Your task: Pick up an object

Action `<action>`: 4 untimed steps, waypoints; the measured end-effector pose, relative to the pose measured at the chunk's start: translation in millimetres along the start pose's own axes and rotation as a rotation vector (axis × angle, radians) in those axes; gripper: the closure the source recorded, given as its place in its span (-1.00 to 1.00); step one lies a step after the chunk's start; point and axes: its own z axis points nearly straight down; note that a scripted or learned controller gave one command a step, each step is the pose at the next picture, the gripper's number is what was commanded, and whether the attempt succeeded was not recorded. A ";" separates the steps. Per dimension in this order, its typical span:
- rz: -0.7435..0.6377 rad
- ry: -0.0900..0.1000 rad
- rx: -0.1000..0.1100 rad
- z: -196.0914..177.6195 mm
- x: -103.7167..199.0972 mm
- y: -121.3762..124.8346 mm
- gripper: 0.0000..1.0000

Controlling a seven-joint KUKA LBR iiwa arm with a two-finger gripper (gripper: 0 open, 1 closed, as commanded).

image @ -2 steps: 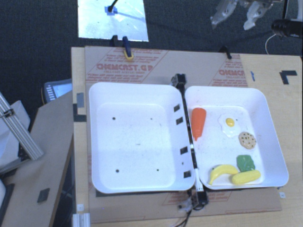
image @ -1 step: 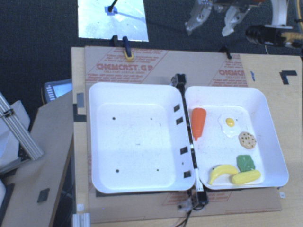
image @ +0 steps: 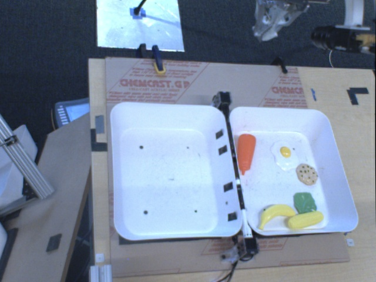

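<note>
Nearest the camera, along the right bin's (image: 338,151) front edge, a yellow banana (image: 274,214) and a yellow corn-like piece (image: 305,220) lie touching, with a green piece (image: 304,201) just behind them. These look like light, hard plastic toy food, probably smooth and prone to slipping; the banana's curve should be pinched across its narrow middle. Farther back sit a flat cookie (image: 306,173) and a fried egg (image: 284,155), both low and awkward to grip. An orange carrot (image: 245,151) lies by the dividing wall; taking it across its thick upper half seems easiest. Farthest, well above the tabletop (image: 194,78), hangs the end effector (image: 269,17); I cannot tell how it is set.
</note>
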 end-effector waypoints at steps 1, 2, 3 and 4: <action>0.001 0.001 0.009 40.7 28.1 -16.0 1.00; -0.001 0.003 0.001 8.9 61.3 -91.0 1.00; 0.000 0.002 0.002 -0.2 59.4 -89.1 1.00; 0.010 -0.001 0.007 21.3 10.9 -117.2 1.00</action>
